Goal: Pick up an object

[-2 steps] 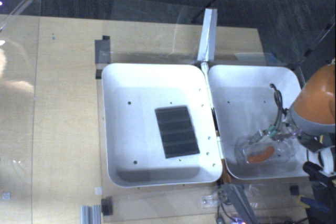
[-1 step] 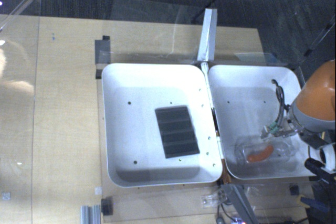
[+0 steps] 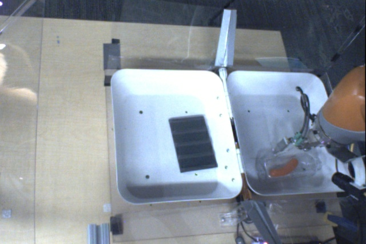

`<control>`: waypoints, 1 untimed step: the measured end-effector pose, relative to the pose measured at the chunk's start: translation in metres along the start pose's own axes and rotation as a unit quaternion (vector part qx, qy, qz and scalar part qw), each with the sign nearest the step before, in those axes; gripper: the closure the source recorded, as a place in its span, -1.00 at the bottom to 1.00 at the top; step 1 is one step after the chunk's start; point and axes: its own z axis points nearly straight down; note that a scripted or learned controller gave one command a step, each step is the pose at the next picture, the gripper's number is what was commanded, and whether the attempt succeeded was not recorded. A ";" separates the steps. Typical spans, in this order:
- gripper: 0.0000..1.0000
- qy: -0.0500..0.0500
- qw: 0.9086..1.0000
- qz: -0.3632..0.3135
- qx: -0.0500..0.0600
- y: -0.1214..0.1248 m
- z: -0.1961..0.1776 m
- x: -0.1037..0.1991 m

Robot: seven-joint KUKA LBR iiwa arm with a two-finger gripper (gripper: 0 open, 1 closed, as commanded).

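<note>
Bench [image 3: 68, 140] carries two white bins side by side, you will note. The left bin [image 3: 131, 100] holds a dark ribbed slab [image 3: 193, 143] lying flat near its middle, tilted slightly. The right bin [image 3: 257, 94] holds an orange, sausage-shaped object [image 3: 283, 168] near its front edge, beside or inside something clear; which, you cannot tell. The arm [image 3: 346, 108] reaches in from the right, its gripper [image 3: 297, 143] low over that bin, just above the orange object. Whether the jaws are released or clenched cannot be told.
</note>
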 end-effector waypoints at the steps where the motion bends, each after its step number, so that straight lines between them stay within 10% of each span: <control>1: -1.00 0.003 1.000 -0.002 0.008 0.002 -0.035 0.001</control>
